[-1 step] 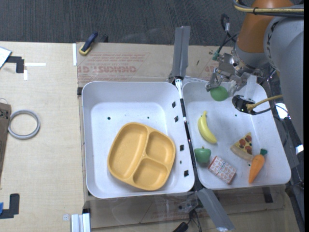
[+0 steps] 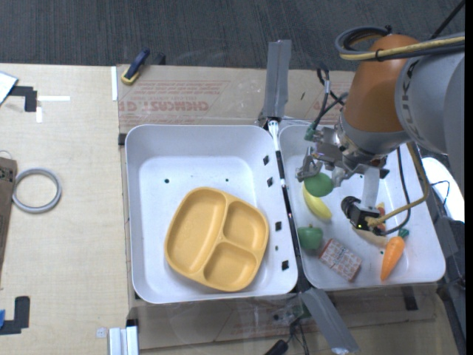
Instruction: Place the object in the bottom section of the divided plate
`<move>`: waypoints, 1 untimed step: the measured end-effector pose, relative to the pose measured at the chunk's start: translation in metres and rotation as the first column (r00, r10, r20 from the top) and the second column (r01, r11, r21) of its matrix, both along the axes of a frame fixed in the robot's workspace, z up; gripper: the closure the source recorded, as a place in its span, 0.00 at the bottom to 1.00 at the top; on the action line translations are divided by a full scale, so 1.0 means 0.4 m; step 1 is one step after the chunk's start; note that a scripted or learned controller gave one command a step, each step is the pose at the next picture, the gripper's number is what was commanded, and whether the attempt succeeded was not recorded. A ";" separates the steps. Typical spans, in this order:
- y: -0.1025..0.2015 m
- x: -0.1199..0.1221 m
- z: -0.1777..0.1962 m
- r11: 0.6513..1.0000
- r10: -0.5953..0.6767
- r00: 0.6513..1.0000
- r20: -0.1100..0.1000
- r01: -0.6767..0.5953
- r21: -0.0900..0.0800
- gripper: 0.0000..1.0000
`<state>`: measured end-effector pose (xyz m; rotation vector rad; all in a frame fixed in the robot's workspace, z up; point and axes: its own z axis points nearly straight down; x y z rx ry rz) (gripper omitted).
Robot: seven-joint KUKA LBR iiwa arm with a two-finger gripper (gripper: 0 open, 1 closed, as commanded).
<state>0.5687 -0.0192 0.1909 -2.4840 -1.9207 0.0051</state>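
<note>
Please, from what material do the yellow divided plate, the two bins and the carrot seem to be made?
Divided plate: likely moulded plastic, matte yellow, with soft rounded ridges and an even colour.
Left bin and right bin: probably thin formed plastic, smooth white, with rounded corners and a faint sheen.
Carrot: seemingly a plastic toy, uniformly bright orange and smooth, though too small to be sure.

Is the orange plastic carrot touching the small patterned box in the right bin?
Apart. The camera view shows a strip of white bin floor between the orange plastic carrot and the small patterned box.
</note>
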 end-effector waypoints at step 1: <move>-0.040 0.041 -0.002 0.998 -0.057 0.998 0.000 0.057 -0.001 1.00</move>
